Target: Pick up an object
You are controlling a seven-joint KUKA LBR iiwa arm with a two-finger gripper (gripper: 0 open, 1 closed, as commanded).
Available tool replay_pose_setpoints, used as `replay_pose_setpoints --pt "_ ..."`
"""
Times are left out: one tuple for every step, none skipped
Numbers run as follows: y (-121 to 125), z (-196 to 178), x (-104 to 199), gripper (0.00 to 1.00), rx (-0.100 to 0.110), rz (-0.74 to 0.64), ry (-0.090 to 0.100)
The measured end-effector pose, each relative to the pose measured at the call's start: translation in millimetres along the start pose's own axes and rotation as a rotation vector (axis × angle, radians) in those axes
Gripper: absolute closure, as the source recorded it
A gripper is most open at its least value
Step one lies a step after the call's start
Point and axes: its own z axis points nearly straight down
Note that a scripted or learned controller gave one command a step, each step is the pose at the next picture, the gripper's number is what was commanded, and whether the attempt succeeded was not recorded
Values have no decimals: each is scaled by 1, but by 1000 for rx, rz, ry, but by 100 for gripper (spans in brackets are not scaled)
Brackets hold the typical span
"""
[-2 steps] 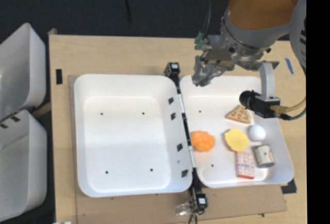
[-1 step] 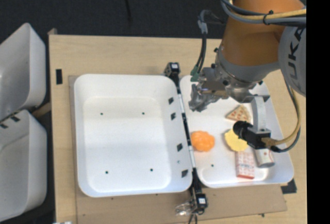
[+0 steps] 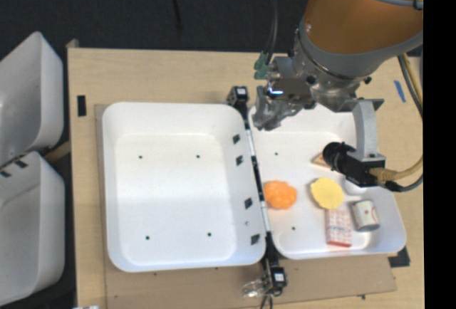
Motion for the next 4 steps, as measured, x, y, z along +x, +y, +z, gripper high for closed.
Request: replay_pose_setpoints --pt "39 -58 40 100 2 2 -2" --pt "126 -94 81 100 4 3 -3" --pt "103 14 54 100 23 10 -8" --pt "174 -51 87 100 2 4 -3"
